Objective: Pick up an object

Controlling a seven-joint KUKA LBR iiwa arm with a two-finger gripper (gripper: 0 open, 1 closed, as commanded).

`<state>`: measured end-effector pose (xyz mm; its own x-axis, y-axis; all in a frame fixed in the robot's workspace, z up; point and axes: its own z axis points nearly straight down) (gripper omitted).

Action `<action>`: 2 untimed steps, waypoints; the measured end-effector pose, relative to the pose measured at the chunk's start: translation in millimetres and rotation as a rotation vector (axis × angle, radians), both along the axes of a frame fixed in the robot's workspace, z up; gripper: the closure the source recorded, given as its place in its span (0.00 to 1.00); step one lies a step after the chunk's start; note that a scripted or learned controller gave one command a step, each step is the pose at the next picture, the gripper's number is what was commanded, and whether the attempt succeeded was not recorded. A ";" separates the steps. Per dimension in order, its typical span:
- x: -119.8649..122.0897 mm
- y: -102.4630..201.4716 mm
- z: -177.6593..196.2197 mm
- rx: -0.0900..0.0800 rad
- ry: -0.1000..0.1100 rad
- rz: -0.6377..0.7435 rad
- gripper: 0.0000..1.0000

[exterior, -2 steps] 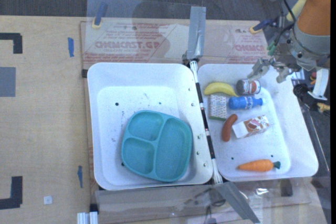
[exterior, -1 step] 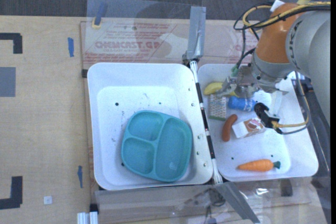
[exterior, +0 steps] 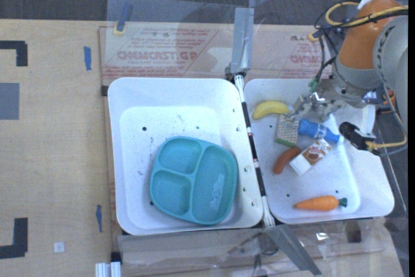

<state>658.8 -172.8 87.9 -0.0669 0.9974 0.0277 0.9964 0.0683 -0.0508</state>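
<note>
We see two white bins side by side on the tabletop [exterior: 52,139]. The left bin [exterior: 123,100] holds a teal divided plate [exterior: 194,180] which lies flat in its lower part. The right bin [exterior: 373,194] holds the small things that may be picked: a yellow banana [exterior: 269,109] near the upper left corner, a small green-grey flat piece [exterior: 286,131] just below it, a brown sausage [exterior: 285,160] lying at a slant, a white carton [exterior: 310,157] beside the sausage, a blue bottle-like object [exterior: 319,131] above the carton, and an orange carrot [exterior: 319,204] alone near the lower wall, well apart from the others.

The arm reaches in from the right, and its gripper [exterior: 311,104] hangs over the upper part of the right bin, close above the blue object and the flat piece, to the right of the banana. The metal parts there are small and mixed with the things under them, so we cannot tell how far the fingers stand apart, and we see nothing held between them.

We judge that the step in hand is the approach or the descent, with no grasp made. The next move calls for a clear choice of one target in this crowded group, then a straight descent with the fingers on both sides of it, without pushing the neighbours. The blue object seems the nearest candidate.
</note>
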 end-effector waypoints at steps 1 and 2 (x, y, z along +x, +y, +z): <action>-0.1 -10.3 14.4 -0.023 -0.006 -0.003 1.00; 0.9 -10.5 15.0 -0.024 -0.010 -0.003 0.00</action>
